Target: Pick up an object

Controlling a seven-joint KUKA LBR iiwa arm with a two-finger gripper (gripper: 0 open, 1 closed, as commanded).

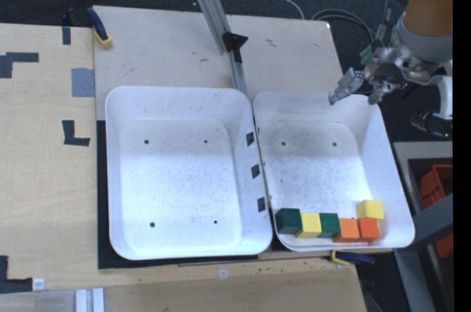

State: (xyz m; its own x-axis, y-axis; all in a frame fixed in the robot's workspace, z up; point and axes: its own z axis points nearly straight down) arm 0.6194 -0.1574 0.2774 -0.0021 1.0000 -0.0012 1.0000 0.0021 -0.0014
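Note:
Several small blocks lie in a row along the front edge of the right bin (pixel 383 149): a dark green block (pixel 288 219), a yellow block (pixel 310 224), a green block (pixel 328 223), and two orange blocks (pixel 349 229) (pixel 368 228). Another yellow block (pixel 372 210) sits just behind the row's right end. My gripper (pixel 355 97) hangs over the bin's far right corner, well away from the blocks. Its two fingers stand apart, open, with nothing between them.
The left bin (pixel 118 156) sits beside the right one, with black clips along their shared wall. A slanted metal rail (pixel 213 1) runs down to the bins' back edge. Cables lie behind the right bin, and a blue-and-yellow clamp (pixel 98 27) rests at the back left.

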